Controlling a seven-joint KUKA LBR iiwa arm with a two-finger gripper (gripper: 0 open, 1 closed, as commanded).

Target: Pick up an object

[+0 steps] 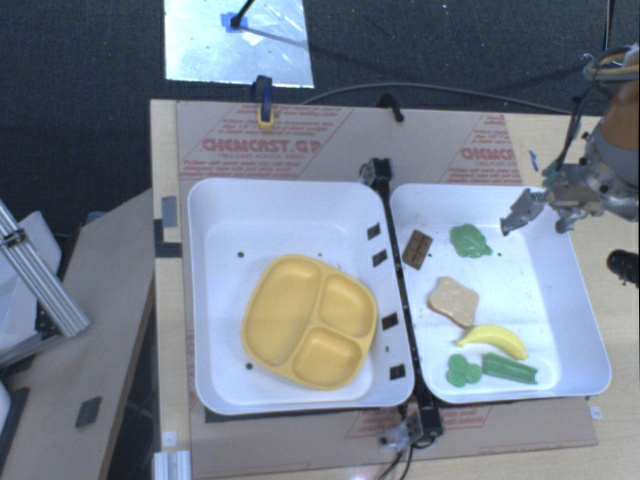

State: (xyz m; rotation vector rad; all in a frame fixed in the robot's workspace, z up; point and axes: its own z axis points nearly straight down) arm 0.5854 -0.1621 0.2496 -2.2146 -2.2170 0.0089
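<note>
Your arm (618, 138) enters from the right edge of the camera view, its grey body showing with an orange band (622, 66) at the top. The wrist angles toward the left, carrying your end effector (540, 214) low. Its two fingers (518, 212) point down and leftward, spread apart with a clear gap and nothing held between them

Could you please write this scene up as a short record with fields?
left bin: yellow plastic divided plate
right bin: brown chocolate-bar piece, green leafy toy, tan bread slice, yellow banana, green broccoli toy, green bean pod
gripper: above the right bin's far right part, fingers apart, nothing between them
</note>
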